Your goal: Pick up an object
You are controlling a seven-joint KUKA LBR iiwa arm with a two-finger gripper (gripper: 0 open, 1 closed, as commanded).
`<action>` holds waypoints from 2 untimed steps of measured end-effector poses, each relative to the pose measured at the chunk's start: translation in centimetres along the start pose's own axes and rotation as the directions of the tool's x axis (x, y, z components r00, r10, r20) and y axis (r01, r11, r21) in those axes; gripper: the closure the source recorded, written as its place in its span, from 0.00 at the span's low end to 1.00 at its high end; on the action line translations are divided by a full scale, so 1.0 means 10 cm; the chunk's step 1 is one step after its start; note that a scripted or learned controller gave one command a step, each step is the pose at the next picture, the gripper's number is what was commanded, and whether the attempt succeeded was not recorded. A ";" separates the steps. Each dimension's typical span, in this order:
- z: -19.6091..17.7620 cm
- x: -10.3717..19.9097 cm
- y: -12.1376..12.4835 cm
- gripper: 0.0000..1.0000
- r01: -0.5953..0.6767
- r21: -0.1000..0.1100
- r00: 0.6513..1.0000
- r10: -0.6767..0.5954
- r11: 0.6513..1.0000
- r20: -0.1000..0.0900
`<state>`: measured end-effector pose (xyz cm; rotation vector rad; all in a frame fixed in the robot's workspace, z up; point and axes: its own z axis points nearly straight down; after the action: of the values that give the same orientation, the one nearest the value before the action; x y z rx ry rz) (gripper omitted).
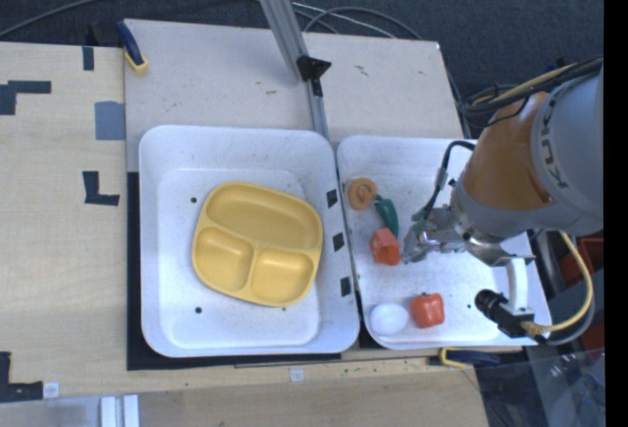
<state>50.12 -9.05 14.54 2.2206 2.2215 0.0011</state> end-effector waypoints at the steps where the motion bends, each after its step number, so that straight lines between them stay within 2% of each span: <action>1: -0.47 -0.01 -0.08 1.00 0.001 -0.001 1.000 -0.001 1.000 0.000; 2: -1.09 0.02 -0.03 1.00 0.002 -0.005 1.000 -0.002 1.000 0.001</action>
<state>49.82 -8.87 25.43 2.2157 2.2207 0.0050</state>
